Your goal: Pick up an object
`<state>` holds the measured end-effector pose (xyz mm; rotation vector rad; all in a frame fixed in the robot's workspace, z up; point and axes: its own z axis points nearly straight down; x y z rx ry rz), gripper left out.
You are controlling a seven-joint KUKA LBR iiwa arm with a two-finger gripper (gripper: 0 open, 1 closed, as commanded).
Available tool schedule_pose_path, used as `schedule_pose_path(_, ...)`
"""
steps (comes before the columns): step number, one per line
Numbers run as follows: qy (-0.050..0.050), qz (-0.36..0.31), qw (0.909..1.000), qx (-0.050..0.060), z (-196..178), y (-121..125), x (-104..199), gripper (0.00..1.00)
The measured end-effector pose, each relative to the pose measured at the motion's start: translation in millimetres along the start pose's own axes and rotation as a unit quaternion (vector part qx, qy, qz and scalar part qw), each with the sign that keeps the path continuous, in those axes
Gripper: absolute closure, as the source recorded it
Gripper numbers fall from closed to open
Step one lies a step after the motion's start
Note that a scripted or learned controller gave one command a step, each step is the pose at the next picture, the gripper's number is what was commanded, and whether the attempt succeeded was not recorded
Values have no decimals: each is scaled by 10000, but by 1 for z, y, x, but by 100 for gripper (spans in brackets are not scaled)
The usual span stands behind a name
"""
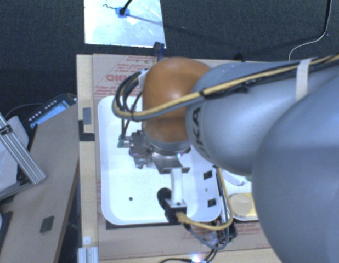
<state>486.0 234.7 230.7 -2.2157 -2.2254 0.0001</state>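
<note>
Tan disc (242,204) at arm's edge, grey arm (257,119) pointing wrist-down over white bin (112,201), tool (139,155) state cannot be told

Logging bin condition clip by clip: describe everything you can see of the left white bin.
The left white bin is a shallow tray with rounded corners and a low rim. It looks like plastic and lies flat on the bench. The arm hangs over its middle and right side, hiding much of the floor. The bare floor at left carries one small dark speck.
</note>
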Motion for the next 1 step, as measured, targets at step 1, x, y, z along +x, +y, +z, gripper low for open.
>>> schedule_pose_path(1, 6, -1, 10000, -7, -10, 1, 0, 100)
